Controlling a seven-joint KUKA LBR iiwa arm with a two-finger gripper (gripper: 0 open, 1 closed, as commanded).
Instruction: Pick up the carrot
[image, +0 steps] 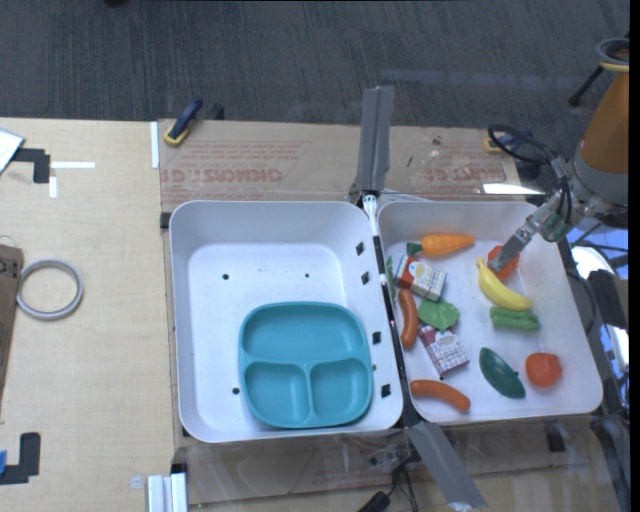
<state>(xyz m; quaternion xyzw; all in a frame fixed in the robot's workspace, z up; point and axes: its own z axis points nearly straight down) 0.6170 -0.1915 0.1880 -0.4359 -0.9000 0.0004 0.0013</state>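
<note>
The carrot (446, 243), orange with a small green top, lies flat near the far wall of the right bin (585, 395). It lies free, with nothing touching it. My gripper (518, 243) reaches in from the right and hangs low over the bin's far right part, to the right of the carrot. Its tip is just above a small red item (502, 262) next to the banana (503, 288).
The right bin also holds a green vegetable (514, 320), a dark green piece (500, 372), an orange-red fruit (543, 369), two sausages (407, 318) and two small cartons (428, 281). A teal divided plate (305, 364) lies in the left bin (200, 300). A tape roll (47, 288) lies at far left.
</note>
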